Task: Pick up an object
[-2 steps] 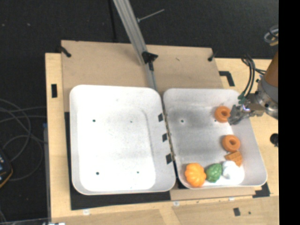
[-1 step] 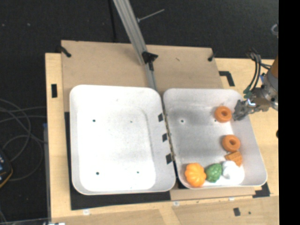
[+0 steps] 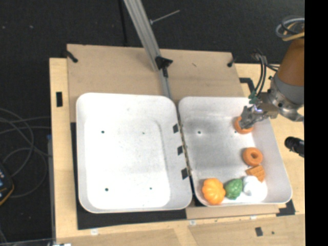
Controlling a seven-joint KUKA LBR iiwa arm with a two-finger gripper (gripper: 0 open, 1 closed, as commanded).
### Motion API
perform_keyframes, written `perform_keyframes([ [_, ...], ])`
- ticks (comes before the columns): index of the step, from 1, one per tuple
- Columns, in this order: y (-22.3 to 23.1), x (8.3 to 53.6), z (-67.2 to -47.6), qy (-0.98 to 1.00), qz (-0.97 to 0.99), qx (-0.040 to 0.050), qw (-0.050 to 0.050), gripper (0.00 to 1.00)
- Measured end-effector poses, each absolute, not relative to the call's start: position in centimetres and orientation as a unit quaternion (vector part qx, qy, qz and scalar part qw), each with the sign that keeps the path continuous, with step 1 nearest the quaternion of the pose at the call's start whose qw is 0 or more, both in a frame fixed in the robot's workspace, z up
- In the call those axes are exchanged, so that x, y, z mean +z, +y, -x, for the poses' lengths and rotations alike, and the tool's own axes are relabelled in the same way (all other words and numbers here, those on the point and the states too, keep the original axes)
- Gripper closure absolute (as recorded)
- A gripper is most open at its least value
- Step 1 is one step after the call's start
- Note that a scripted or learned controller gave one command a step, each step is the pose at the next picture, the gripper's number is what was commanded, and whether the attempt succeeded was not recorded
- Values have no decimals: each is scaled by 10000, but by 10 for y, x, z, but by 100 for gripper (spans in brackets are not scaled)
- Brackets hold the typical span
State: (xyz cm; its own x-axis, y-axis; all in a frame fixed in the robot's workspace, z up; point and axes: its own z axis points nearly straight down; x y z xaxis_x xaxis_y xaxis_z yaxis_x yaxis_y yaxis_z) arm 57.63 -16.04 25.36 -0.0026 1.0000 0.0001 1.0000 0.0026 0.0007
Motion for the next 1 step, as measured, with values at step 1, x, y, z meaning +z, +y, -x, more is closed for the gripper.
perform_keyframes([
  [1,-107,242,-589,7085,-7057,1,-2,100],
])
